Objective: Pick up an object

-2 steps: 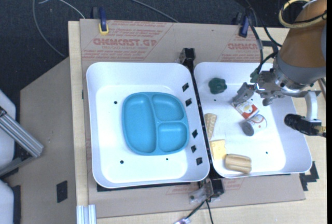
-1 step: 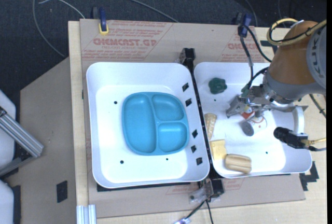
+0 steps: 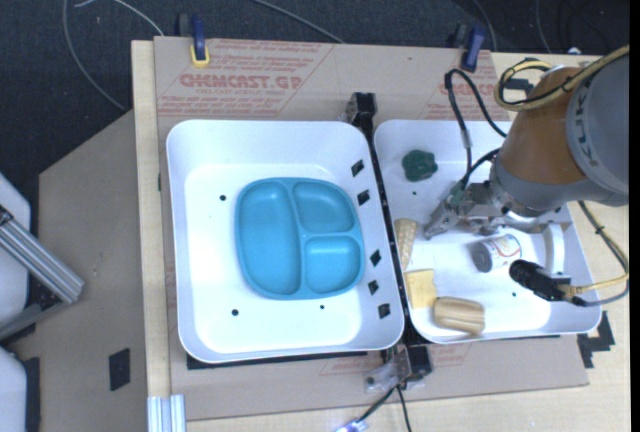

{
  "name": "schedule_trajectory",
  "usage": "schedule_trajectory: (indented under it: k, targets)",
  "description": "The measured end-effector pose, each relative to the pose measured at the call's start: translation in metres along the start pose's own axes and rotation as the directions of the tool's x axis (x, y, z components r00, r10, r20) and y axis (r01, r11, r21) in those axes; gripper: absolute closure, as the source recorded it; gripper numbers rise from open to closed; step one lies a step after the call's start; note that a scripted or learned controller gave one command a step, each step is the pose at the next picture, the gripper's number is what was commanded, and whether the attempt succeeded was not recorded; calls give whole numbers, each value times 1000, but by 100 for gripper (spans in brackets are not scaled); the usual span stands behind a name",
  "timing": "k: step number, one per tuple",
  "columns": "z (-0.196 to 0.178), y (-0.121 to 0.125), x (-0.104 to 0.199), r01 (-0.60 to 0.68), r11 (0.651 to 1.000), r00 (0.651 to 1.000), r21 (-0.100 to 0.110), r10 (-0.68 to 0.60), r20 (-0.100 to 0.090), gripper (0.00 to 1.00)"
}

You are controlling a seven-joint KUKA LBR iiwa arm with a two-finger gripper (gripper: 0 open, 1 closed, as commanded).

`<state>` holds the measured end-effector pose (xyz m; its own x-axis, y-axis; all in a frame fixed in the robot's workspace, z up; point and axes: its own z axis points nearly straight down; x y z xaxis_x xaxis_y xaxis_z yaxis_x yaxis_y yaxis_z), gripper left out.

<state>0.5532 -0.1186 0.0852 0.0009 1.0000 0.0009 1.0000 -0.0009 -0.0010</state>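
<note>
Grey and small, a can (image 3: 483, 257) lay in the right bin (image 3: 575, 320), just below the claw (image 3: 478, 216), at six o'clock from it. I could not tell how the claw stood. Nothing was held in it.

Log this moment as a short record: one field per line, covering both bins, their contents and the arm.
left bin: holds a blue divided plate, three compartments
right bin: green lump near far wall; cone-shaped piece by the divider; yellow block and tan roll at near edge; small grey cylinder mid-bin
arm: reaches in from right, over the right bin
gripper: low over bin floor, above the grey cylinder; jaws' state unclear
held object: none seen
</note>
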Motion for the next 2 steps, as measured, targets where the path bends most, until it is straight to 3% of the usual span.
schedule_trajectory:
  k: [1,2]
  targets:
    - [-13,2,0,0,1000,1000,-6,0,1,100]
    - [-58,-1,-5,0,1000,1000,-5,0,2,100]
